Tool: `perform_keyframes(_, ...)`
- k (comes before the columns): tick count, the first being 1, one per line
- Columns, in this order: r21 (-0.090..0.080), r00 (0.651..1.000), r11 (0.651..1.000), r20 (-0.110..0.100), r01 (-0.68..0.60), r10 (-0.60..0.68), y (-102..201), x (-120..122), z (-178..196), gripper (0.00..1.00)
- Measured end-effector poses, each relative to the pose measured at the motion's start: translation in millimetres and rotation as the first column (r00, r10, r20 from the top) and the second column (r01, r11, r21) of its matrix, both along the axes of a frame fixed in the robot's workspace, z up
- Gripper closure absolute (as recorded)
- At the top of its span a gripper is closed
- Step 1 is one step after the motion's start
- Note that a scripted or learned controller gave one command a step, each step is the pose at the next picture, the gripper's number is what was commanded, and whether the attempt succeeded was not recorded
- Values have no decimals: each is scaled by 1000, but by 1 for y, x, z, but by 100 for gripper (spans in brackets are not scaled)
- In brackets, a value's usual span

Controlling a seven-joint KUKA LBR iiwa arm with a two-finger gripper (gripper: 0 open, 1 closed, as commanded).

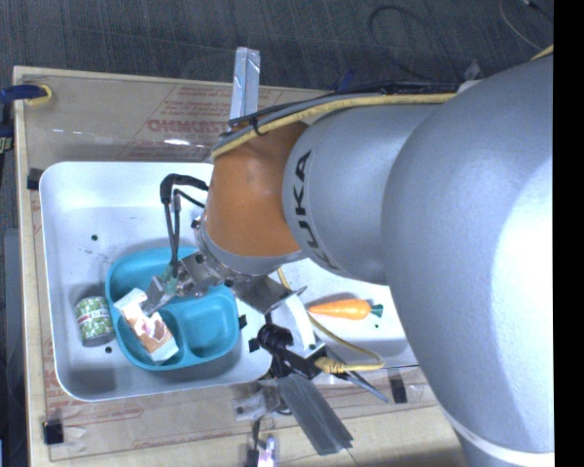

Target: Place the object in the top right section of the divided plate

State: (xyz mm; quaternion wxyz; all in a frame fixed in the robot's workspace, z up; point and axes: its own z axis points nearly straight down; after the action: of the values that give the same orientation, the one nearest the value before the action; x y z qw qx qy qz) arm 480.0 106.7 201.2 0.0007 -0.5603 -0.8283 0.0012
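Grey arm (448,193) with orange band overhead, fingers (165,290) over blue divided plate (209,334), spread indiscernible, white-and-brown carton (146,327) in plate's lower-left section, long axis diagonal, green can (94,320) beside plate, carrot (343,308) in right bin.

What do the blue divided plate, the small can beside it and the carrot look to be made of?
Divided plate: likely moulded plastic, smooth uniform blue with soft sheen. Can: probably metal under a green paper label, rim greyish. Carrot: apparently toy plastic, evenly orange and glossy.
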Motion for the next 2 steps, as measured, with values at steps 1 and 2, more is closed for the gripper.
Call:
perform_keyframes(1,-1,1000,1000,0,-3,3,0,1,9,100)
perform_keyframes(2,1,949,949,-2,-315,315,-9,-4,-44,100)
